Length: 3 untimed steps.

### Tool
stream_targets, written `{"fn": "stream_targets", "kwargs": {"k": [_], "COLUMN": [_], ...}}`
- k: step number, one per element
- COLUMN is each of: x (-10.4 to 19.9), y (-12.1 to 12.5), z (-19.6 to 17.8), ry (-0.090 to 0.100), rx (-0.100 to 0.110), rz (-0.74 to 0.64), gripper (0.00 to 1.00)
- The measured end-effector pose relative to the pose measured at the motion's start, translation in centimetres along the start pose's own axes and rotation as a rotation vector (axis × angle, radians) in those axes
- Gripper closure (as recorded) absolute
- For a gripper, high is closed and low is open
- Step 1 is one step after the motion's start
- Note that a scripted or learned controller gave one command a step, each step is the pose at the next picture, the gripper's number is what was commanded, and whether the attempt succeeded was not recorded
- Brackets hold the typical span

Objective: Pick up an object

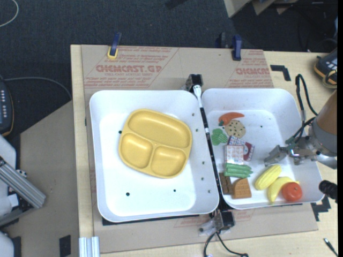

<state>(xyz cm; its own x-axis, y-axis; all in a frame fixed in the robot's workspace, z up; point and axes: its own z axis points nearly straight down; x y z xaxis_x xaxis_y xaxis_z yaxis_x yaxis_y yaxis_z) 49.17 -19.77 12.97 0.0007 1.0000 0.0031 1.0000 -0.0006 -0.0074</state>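
Observation:
The right bin [278,103] holds several toy foods. An orange carrot [231,116] and a speckled cookie [235,128] lie at its back left, beside a green broccoli piece [218,137]. Below them sit a white and red packet [235,154], a green pod [237,170], a brown bar [225,183] and a tan cracker [241,188]. At the front right lie a yellow corn cob [268,176], a banana [276,189] and a red tomato [292,191]. My gripper [281,153] hangs over the bin's right middle, just above the corn cob, with nothing seen in it.
The left bin [107,159] carries a yellow divided plate [154,142]. A black divider strip [206,143] runs between the bins. The arm [328,135] enters over the right bin's right wall. Blue and yellow clamps hold the cardboard sheet at the back.

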Motion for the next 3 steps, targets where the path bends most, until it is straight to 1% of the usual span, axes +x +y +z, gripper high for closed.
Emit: {"fn": "stream_targets", "kwargs": {"k": [1, 2, 3], "x": [0.1, 0.0, 0.2], "y": [-0.1, 0.1, 0.5], "z": [4.8, 3.5, -2.8], "ry": [0.000, -0.004, -0.007], "rx": [-0.002, -0.009, -0.015], "rz": [0.000, 0.001, -0.002], "gripper": [0.00, 1.00, 1.00]}}
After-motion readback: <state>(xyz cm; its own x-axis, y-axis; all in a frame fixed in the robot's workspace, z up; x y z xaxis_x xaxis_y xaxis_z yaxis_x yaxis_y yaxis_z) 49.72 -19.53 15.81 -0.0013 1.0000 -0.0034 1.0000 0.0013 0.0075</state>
